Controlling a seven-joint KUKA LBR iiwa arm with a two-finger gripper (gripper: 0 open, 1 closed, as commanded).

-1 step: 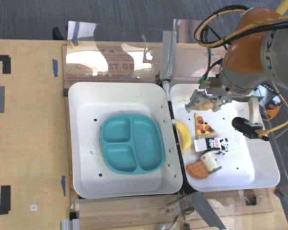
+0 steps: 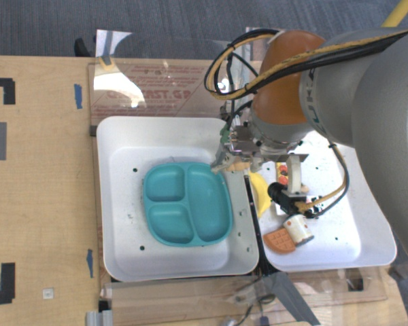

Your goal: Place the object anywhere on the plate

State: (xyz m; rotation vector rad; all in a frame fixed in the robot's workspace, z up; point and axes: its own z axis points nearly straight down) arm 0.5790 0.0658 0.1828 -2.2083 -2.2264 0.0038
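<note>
Camera view: gripper (image 2: 232, 156) sits low over the shared rims of the two bins, right at the far right corner of the teal plate (image 2: 166, 182). You cannot tell whether it is spread or pressed together, or whether anything is in it, since the wrist body hides that. The plate lies flat in the left bin (image 2: 112, 155), three compartments, all bare.

Candidate objects are in the right bin (image 2: 367, 223). A yellow piece (image 2: 260, 194) lies along the inner wall, just beside the rims. An orange piece (image 2: 280, 242) sits nearer the front edge, apart from the yellow one. Which one counts as the object, you cannot tell.

Handling, as a guess: both look like small toy food, so light, stiff, and probably smooth enough to slip a bit. The yellow one is long and narrow, so take it across the short width near the middle. It hugs the wall, so there is little room on that side. The orange one is flat, so pinch it top-down across its edges.

Room: the plate is close, just over the rims. Lift clear of both bin walls before crossing. The plate has raised dividers, and any compartment works. The left bin has open floor around the plate, tighter on the plate's right, near the wall.
</note>
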